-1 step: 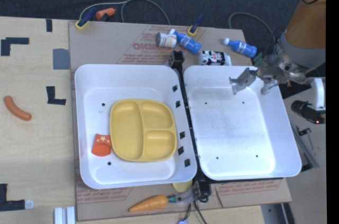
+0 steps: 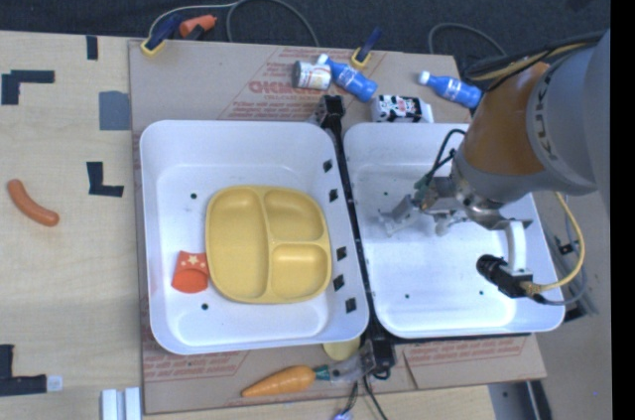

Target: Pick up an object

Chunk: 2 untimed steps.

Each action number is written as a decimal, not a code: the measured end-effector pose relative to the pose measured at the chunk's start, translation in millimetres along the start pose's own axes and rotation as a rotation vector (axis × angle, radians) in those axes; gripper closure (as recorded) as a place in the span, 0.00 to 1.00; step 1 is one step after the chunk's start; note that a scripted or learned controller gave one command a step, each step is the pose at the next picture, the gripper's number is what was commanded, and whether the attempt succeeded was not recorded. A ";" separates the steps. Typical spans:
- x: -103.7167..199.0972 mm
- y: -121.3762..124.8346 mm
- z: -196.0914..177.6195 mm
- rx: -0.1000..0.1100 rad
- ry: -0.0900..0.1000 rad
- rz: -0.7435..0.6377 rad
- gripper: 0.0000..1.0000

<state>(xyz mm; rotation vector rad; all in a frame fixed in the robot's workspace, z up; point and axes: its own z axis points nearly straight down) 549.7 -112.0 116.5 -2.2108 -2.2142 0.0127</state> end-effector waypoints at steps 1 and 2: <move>-116.2 10.3 14.0 -0.014 -0.007 0.008 0.00; -54.3 111.9 27.7 -0.021 -0.004 -0.008 0.00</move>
